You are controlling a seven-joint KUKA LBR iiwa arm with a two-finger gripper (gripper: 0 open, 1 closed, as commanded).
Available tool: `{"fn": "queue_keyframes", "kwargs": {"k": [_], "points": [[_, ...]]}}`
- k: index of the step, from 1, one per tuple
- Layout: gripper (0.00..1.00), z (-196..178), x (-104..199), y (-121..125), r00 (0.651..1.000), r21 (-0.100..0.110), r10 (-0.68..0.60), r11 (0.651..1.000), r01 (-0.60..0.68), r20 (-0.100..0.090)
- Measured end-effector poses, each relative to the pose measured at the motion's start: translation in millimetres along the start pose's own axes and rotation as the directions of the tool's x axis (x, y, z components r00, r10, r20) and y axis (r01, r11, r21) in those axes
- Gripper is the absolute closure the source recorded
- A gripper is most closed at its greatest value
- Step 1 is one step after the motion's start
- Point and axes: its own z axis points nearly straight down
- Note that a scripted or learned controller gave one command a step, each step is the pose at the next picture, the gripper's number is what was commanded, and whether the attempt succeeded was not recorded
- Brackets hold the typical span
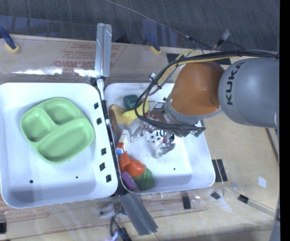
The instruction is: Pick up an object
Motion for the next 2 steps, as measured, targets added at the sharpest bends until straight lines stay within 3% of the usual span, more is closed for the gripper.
{"fn": "queue_keyframes", "kwargs": {"k": [1, 2], "points": [[0.0, -2.8, -65.3, -42.0, 0.955, 0.004, 0.296, 0.955, -0.296, 0.004], [1.0, -14.8, -67.2, -42.7, 0.956, 0.007, 0.293, 0.956, -0.293, 0.009]]}}
